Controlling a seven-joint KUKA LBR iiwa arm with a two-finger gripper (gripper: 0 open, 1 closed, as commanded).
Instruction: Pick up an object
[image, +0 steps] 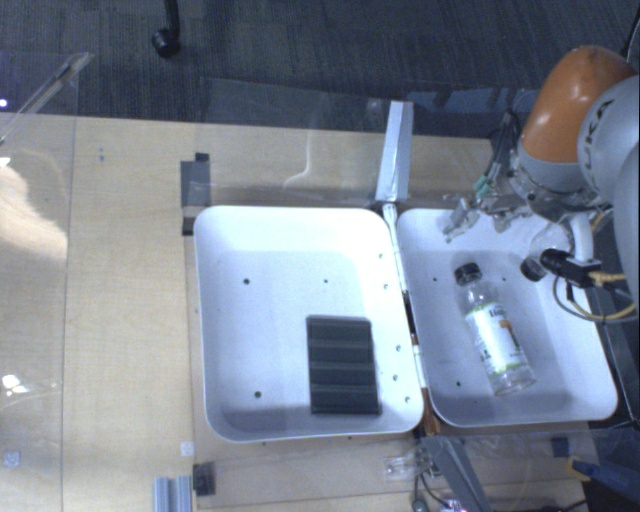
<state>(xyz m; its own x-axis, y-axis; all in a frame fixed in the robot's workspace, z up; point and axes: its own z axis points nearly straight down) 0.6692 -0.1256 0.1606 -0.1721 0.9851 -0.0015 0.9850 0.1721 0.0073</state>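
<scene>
A clear plastic bottle (492, 336) with a black cap and a pale label lies on its side in the right bin (440, 300), cap toward the far wall. A black ribbed rectangular block (343, 365) lies flat in the left bin (250, 260), near its front right corner. My gripper (462, 214) hangs over the far edge of the right bin, pointing left, above and behind the bottle's cap and apart from it. Nothing shows in its grasp.
The grey arm with its orange band (570, 100) reaches in from the upper right, with black cables (575, 275) over the right bin's right side. A metal divider strip (393, 150) runs back from between the bins. The wooden bench (100, 300) spreads to the left.
</scene>
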